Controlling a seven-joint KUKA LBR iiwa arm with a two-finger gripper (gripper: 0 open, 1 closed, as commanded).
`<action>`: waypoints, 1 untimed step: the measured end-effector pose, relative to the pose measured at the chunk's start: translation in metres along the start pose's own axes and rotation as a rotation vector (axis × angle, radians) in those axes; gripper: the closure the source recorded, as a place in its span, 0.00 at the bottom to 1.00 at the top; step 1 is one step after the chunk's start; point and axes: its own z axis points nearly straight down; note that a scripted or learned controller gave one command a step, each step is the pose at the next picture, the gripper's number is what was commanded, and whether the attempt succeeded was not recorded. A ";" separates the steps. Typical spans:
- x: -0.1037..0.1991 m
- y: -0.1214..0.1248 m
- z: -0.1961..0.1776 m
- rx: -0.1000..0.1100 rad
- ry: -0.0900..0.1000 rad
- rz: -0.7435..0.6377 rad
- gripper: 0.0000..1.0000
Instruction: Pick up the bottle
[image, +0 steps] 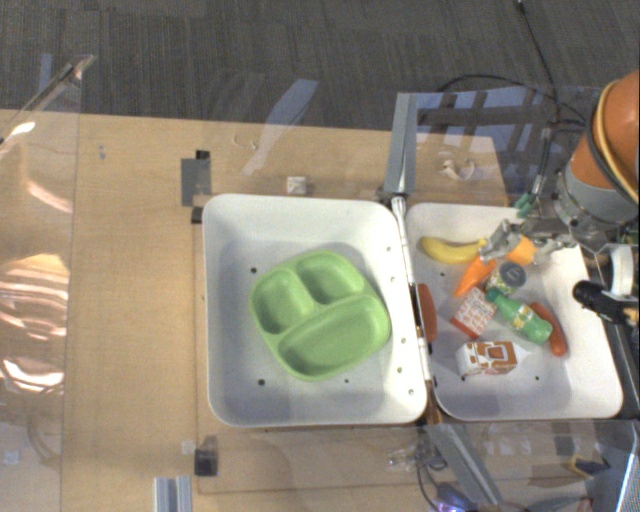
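Right bin (600, 405), centre-right of the frame: the bottle (521, 316) lies on its side, green body with a dark cap toward the upper left, crowded among toy food.

A carrot (474, 277) lies just above-left of it, a small printed box (472, 313) just left, a red sausage-like piece (551, 331) against its lower-right end, and a banana (450, 249) higher up. A white carton (490, 357) sits below.

Judged handling: small plastic bottle, likely light, stiff and smooth, liable to roll or slip. Best taken across the mid-body, fingers straddling the short axis, clear of the red piece.

The gripper (522, 238) hovers at the bin's upper edge, above the carrot and the bottle's cap. Whether the claw is apart or together cannot be told; nothing is seen held.

Left bin (225, 300) holds a green divided plate (318, 313).
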 end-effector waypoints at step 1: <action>-0.030 -0.002 0.093 -0.023 -0.008 -0.103 0.00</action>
